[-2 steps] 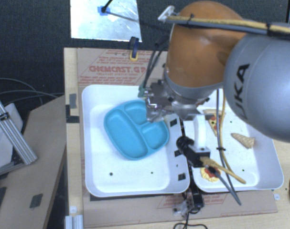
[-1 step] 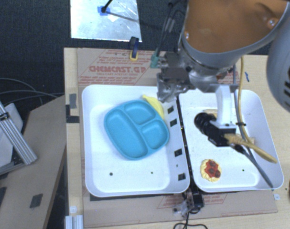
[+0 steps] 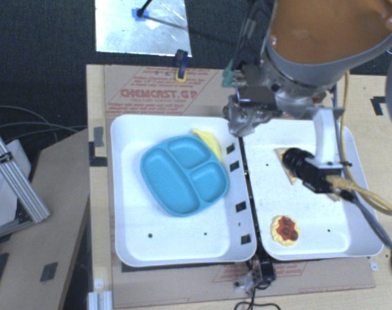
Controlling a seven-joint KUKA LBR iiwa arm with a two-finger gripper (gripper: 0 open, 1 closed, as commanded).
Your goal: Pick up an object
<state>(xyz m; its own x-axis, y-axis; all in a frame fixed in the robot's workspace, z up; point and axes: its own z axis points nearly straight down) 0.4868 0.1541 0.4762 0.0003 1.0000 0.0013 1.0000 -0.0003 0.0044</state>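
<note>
Arm (image 3: 325,18) in from the right, the wide orange band high over the right bin (image 3: 325,234). Gripper (image 3: 245,118) hung at the far end of the wall shared by the two bins, just above the rims. From where I stood the wrist body blocked its tips; could not tell whether it was open or closed, nor whether it had anything.

Left bin (image 3: 128,192): a blue divided tray (image 3: 183,176) lay flat near the middle, turned at an angle to the bin walls. A yellow curved piece (image 3: 209,142) poked out from the tray's far right edge, touching it, near the gripper but apart from it.

Right bin: a round yellow-and-red toy (image 3: 285,230) sat on the floor toward the near left corner, well apart from the gripper. A tan flat piece (image 3: 281,154) lay farther back, partly hidden by robot hardware; shape unclear.

Both bins rested on a cardboard sheet (image 3: 163,89) with red print. A shiny sheet (image 3: 141,18) lay on the dark floor beyond.
</note>
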